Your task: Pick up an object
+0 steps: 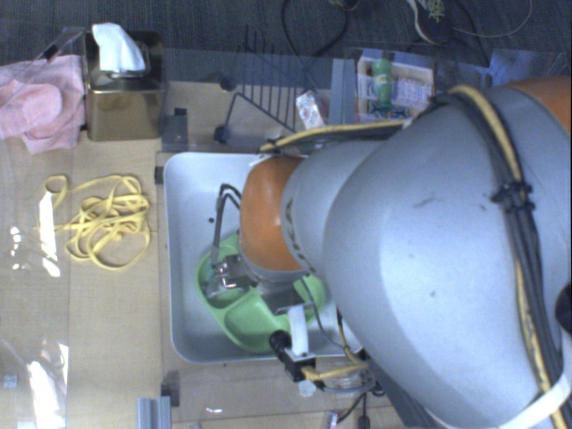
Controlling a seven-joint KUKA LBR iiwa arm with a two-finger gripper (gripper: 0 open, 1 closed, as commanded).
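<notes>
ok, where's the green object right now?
In the camera view the green object lies in the lower part of the white bin, left of centre, partly under the arm's orange band, with the end effector right over it.

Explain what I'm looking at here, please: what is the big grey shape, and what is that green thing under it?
One camera above the bench looks down at a slant. The big grey shape is the robot arm, reaching in from the right; the orange part is a band above its wrist. The arm is lowered into a shallow white bin, right over a green object lying there. The arm hides the pincer, so I cannot tell whether anything is held. Left of the bin, on the bench, lie a tangle of yellow cord, a pink cloth and a tissue box.
</notes>
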